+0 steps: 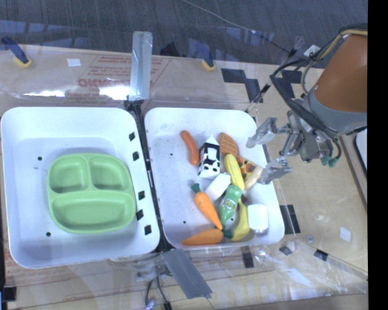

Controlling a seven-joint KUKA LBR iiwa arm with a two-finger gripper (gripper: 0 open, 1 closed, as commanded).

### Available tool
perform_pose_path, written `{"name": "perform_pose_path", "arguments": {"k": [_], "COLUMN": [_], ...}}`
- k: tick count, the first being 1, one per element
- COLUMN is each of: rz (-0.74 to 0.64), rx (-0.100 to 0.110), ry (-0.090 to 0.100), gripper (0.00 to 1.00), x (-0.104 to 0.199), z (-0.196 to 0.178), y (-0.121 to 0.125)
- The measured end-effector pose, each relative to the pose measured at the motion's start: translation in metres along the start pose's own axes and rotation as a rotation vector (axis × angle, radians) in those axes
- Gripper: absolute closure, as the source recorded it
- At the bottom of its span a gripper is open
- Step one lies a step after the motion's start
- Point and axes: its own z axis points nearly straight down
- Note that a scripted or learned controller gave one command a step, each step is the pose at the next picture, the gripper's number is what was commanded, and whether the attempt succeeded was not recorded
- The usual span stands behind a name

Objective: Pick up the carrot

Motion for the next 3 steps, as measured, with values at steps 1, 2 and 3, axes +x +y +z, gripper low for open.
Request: {"name": "perform_pose_path", "arguments": {"k": [1,2,3], "rz": [0.022,0.178,0.168], "rx": [-0.005,0.002,0.000], "ry": [0.011,-0.024,-0.015], "gripper": [0.00,0.00,1.00], "x": [0.021,0.046,0.047], "z": [0.121,0.184,0.176], "y": [0.032,0.058,0.060]}}
